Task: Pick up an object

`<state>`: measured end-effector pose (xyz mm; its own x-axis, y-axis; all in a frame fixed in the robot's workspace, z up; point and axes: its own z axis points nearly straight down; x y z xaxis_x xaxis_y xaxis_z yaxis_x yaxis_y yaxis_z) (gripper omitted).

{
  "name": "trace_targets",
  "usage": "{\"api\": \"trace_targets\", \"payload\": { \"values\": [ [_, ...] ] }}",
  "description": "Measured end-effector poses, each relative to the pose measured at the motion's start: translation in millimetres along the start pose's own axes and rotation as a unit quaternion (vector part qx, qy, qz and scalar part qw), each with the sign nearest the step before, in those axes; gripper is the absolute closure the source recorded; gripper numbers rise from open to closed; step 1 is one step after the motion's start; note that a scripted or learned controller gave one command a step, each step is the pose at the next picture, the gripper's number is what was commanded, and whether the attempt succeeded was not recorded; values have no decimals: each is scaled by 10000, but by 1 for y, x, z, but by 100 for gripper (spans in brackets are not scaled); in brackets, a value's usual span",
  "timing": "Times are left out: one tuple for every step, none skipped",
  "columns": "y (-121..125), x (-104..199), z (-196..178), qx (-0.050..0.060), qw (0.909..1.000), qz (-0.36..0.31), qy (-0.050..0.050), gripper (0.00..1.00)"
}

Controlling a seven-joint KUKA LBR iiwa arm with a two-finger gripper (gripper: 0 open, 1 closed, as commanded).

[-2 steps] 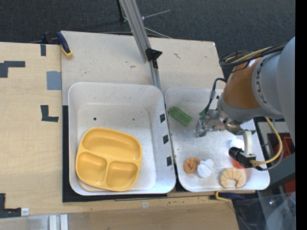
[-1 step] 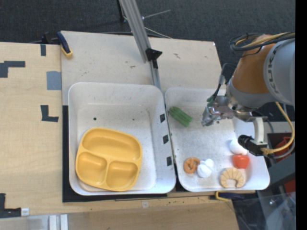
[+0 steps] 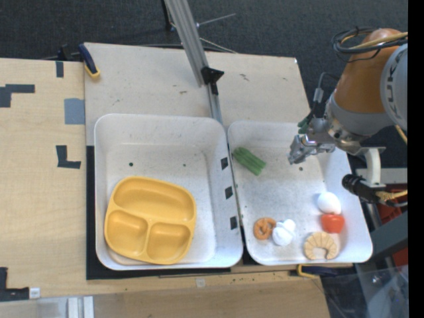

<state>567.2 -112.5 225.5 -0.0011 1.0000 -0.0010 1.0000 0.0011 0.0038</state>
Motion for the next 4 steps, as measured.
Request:
{"api": "trace_targets", "payload": {
  "values": [
    [1, 0, -53, -3, 10000, -3, 0, 100],
    [3, 60, -52, 25, 10000, -29, 12, 100],
    [5, 113, -30, 38, 10000, -25, 8, 100],
    [13, 167, -31, 26, 10000, -32, 12, 100]
  ]
}}
